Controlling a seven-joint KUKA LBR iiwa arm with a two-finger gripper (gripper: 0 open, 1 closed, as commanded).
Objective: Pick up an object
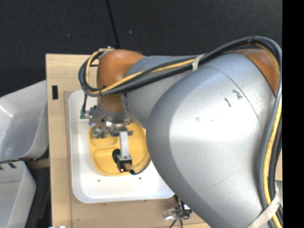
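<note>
A yellow plastic dish (105,156) with moulded compartments lies in the white bin (114,190) in the middle of the view. My gripper (101,129) hangs over the dish's far edge, low and close to it. The orange wrist band (116,75) and the grey arm cover the dish's right side and much of the bin. I cannot make out whether anything sits between the gripper and the dish.
A second white bin (21,122) stands at the left, cut off by the frame edge. The wooden bench (58,141) shows as a strip between the bins. The bulky grey arm (218,141) hides the right half of the scene.
</note>
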